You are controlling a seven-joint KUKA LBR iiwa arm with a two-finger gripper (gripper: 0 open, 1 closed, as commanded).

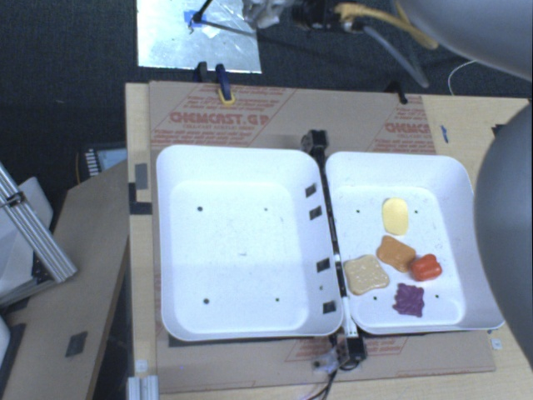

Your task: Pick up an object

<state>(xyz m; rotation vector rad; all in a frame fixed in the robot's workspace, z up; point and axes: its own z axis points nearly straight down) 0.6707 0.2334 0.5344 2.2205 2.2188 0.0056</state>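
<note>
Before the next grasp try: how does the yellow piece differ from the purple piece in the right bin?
The yellow piece is a smooth, rounded oval; the purple piece has a lumpy, ragged outline. The yellow piece lies toward the bin's far side, the purple piece nearest its front wall. The yellow piece looks somewhat larger and far paler than the purple one. Both lie flat in the right bin, apart from each other.
</note>
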